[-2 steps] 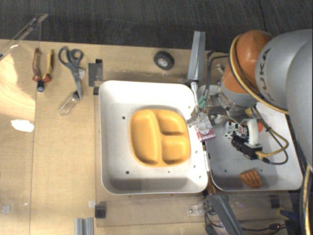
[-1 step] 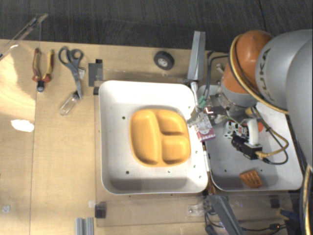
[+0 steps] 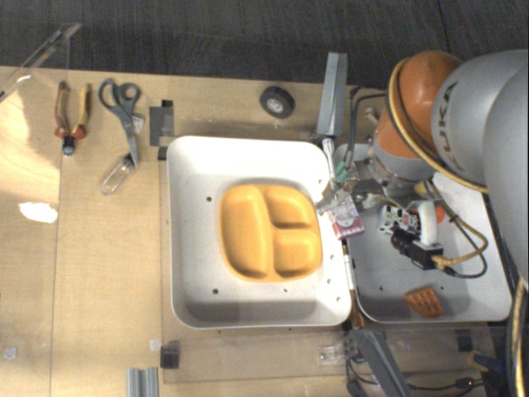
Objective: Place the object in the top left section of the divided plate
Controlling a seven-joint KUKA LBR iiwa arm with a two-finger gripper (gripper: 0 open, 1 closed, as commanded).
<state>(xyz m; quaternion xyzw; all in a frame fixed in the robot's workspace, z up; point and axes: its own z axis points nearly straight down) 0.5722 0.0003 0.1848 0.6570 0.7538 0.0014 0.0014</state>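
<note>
The gripper (image 3: 340,201) hangs over the left bin's (image 3: 190,246) right rim beside the yellow plate (image 3: 269,230), its finger state unclear.

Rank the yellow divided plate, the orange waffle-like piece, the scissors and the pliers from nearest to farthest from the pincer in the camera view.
1. Yellow divided plate: in the left bin, just left of the pincer.
2. Orange waffle-like piece: in the right bin, toward its lower edge.
3. Scissors: on the bench, upper left.
4. Pliers: farthest left, beyond the scissors.
</note>
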